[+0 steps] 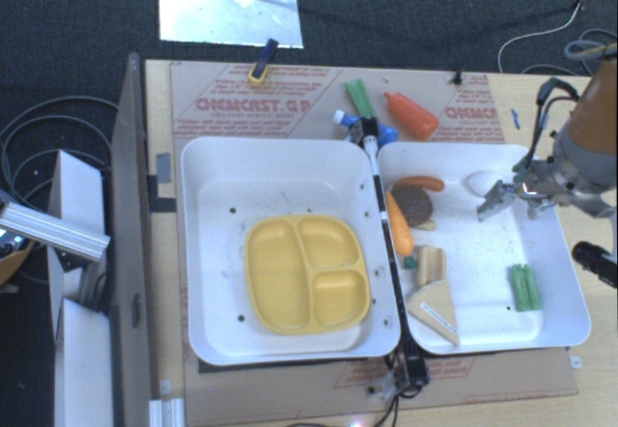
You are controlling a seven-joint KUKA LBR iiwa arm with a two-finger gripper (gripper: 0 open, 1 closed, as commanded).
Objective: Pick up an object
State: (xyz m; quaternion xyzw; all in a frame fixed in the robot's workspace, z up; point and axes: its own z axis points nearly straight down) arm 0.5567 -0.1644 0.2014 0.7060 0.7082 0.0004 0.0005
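Observation:
My gripper (pixel 514 200) hangs over the back right part of the right bin (pixel 560 251), its fingers (pixel 491 200) spread open with nothing between them. A white egg-shaped object (pixel 480 183) lies just left of and behind it. Along the bin's left side lie a red-brown sausage (pixel 421 184), a dark round cookie (pixel 415 207), an orange carrot (pixel 400 226), a tan bread piece (pixel 430 264) and a pale cheese wedge (pixel 434 312). A green object (pixel 524 287) rests near the front right.
The left bin (pixel 217 184) holds a yellow divided plate (pixel 307 272). Behind the bins on the cardboard lie a green stick (pixel 359 97), an orange-red bottle (pixel 411 116) and a small yellow and blue item (pixel 261 64). Cables hang at the right.

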